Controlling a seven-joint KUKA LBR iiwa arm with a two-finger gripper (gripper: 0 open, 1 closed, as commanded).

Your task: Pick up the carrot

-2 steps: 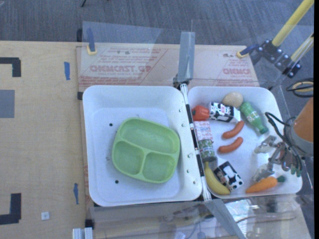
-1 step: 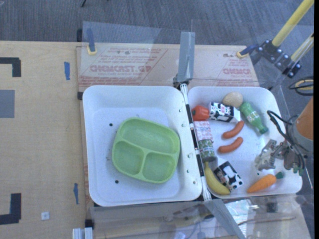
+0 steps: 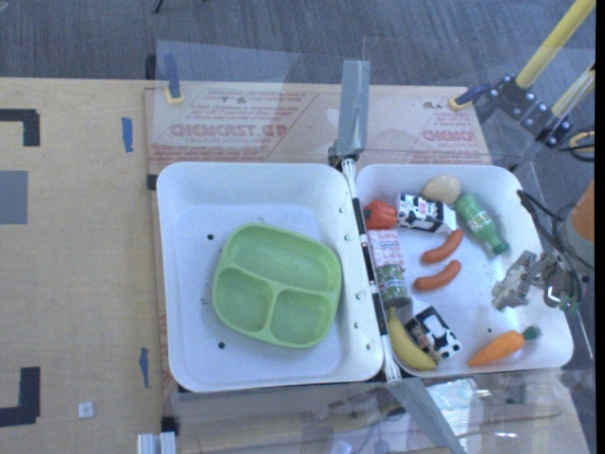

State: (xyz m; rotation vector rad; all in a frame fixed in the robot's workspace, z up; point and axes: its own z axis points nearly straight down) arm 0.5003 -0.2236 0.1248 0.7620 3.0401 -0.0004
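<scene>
Down at the right bin's (image 3: 473, 176) right side, the gripper (image 3: 518, 289) hangs just above the floor with its metal fingers spread a little and nothing between them. Just below it, near the front right corner, the carrot (image 3: 497, 347) lies untouched, green tip toward the wall. Farther left lie two sausages (image 3: 440, 261), a green bottle (image 3: 482, 223), a potato (image 3: 440, 189), two cow-print cartons (image 3: 423, 213), a banana (image 3: 406, 342), and the green divided plate (image 3: 276, 285) in the left bin (image 3: 189, 197).
</scene>
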